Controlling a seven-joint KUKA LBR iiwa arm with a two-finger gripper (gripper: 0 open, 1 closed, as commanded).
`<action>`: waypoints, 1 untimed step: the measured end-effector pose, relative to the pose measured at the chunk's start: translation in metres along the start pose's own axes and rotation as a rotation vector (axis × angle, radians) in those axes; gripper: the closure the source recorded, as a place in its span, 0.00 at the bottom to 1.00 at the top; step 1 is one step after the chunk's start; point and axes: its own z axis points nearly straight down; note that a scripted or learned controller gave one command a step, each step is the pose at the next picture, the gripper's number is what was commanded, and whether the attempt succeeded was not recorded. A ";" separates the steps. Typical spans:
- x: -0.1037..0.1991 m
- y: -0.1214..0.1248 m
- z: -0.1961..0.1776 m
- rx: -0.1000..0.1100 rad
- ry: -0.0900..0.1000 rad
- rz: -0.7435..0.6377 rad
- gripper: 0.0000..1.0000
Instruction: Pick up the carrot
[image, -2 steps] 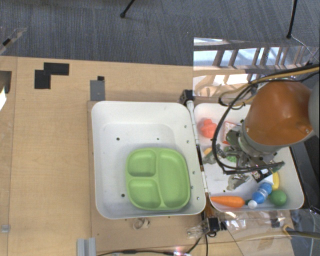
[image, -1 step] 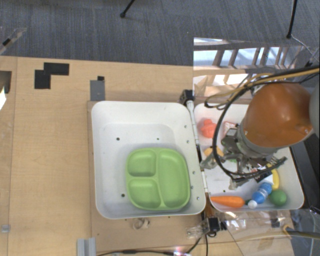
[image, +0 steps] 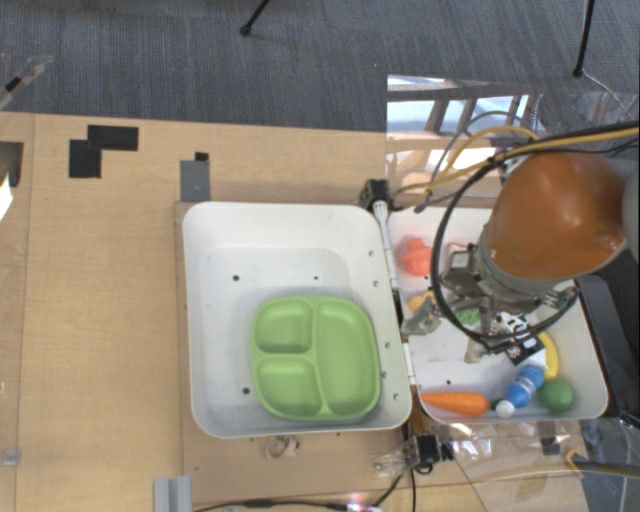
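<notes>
The orange carrot (image: 455, 403) lies flat along the front edge of the right bin (image: 440, 365), its tip pointing left. My gripper (image: 452, 318) hangs over the middle of that bin, below the arm's big orange band (image: 555, 215). It is behind the carrot and apart from it. A bit of green shows under the gripper's body, and the wrist and cables hide much of the bin's middle.
In the right bin, a blue bottle (image: 520, 386), a green ball (image: 556, 396) and a yellow banana (image: 549, 354) crowd the front right corner next to the carrot. A pink-red item (image: 414, 255) lies at the back left. The left bin (image: 220, 300) holds a green divided plate (image: 315, 356).
</notes>
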 end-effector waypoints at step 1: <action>-0.002 -0.117 0.000 0.001 -0.001 -0.244 0.00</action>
